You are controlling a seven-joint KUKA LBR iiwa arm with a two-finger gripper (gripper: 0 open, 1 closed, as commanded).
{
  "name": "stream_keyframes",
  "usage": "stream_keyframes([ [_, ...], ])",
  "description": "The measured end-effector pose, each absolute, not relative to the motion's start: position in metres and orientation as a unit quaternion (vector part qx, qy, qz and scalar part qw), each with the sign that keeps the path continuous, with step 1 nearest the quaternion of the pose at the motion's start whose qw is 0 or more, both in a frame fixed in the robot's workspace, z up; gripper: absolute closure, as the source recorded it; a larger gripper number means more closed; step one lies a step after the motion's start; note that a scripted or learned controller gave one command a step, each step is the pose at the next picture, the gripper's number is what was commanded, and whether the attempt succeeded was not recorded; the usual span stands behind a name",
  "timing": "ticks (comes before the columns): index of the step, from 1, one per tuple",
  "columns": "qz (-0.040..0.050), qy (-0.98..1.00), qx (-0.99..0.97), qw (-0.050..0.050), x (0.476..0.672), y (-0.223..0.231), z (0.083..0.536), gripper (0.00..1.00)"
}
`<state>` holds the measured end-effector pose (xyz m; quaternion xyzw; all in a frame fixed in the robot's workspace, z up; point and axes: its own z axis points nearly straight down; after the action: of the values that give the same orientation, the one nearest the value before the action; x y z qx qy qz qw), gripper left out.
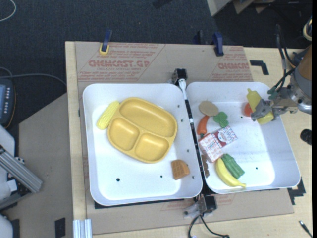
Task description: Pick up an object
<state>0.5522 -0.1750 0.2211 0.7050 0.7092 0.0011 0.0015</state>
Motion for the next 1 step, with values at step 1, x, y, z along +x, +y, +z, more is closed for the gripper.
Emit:
stream_keyframes([
  [1,0.0012,0.710,0.705,0.001,0.5787,-0.1213,0.2129,1.00],
])
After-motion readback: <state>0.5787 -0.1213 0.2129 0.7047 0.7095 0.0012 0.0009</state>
